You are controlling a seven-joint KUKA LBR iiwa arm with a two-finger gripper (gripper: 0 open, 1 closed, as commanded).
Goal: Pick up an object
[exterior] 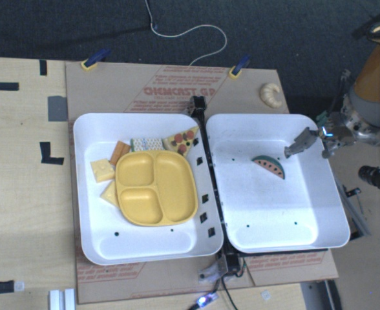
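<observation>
Watermelon slice (269, 166): lay flat on the floor of the right bin, in its upper middle part, rind curving toward the upper right, red flesh facing the lower left; nothing touched it.
Right bin (319, 234): shallow and white, it sat just beside the left bin, the two sharing a dark seam down the middle.
Gripper (309, 141): hung over the right bin's upper right corner, near the rim; one grey finger (297, 143) slanted down and to the left, its tip near the slice but apart from it. Whether the claw stood apart or together could not be told from this view, and nothing was seen between the fingers.
Arm (364, 102): reached in from the right edge, its orange band showing above the wrist.
Left bin (90, 237): white, it held the crowded load.
Yellow tray (156, 187): a divided plate with three compartments, it lay in the middle of the left bin.
Toy food pieces (103, 170): tan crackers were tucked beside and partly under the tray's left edge; a pizza slice (183, 139) lay against its upper right edge near the seam.
Cardboard sheet (170, 89): lay under both bins, held by clips at its top corners.
Beige object (272, 94): rested on the cardboard above the right bin, outside it.
White cable (190, 34): looped across the dark floor above the bench.
</observation>
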